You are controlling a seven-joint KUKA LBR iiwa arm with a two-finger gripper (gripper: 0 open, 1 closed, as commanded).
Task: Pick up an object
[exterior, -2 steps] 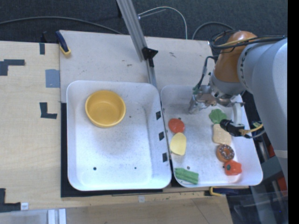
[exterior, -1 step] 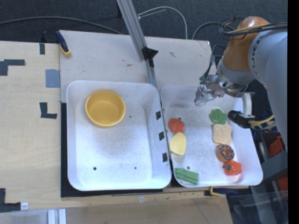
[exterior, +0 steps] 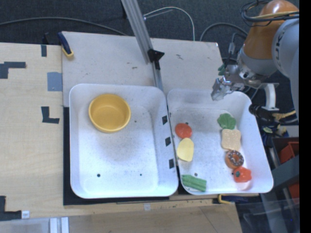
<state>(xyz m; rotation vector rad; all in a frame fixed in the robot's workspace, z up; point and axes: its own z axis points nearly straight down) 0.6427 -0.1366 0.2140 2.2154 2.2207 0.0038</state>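
Observation:
My gripper (exterior: pixel 219 91) hangs over the far right corner of the right bin (exterior: pixel 204 101), with nothing seen between its fingers. Below it in that bin lie a green leafy piece (exterior: pixel 226 121), a slice of toast (exterior: pixel 231 140), a chocolate donut (exterior: pixel 234 158) and a red piece (exterior: pixel 242 174) down the right side. A red tomato piece (exterior: pixel 183 130), a yellow piece (exterior: pixel 185 149) and a green bean piece (exterior: pixel 194 182) lie on the bin's left side.
The left bin (exterior: pixel 116 178) holds a yellow bowl (exterior: pixel 109 112) in its far left part. A metal pole (exterior: pixel 141 28) rises from between the bins at the back. Cables run behind the bench.

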